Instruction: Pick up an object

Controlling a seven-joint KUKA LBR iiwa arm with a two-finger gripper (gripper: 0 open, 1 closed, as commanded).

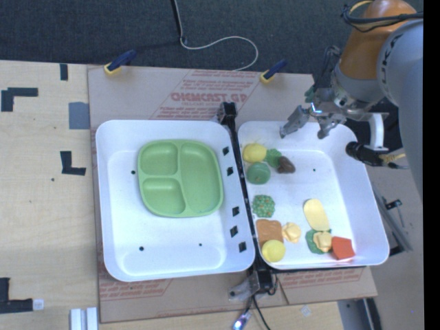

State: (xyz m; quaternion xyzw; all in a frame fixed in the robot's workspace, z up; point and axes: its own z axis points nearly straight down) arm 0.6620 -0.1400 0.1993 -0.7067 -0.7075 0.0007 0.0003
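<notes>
The pincer (306, 124) hangs with fingers spread and nothing between them over the far edge of the right bin (357, 205), where toy foods (259, 173) lie scattered. A green divided plate (181, 177) sits in the left bin (117, 184). Red lettering on the cardboard sheet (206, 95) covering the tabletop is unreadable.

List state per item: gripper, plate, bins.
Gripper: open, holding nothing, above the right bin's far edge.
Green plate: flat, upright, nothing on it, in the left bin.
Right bin: holds toy food along its left and near sides.
</notes>
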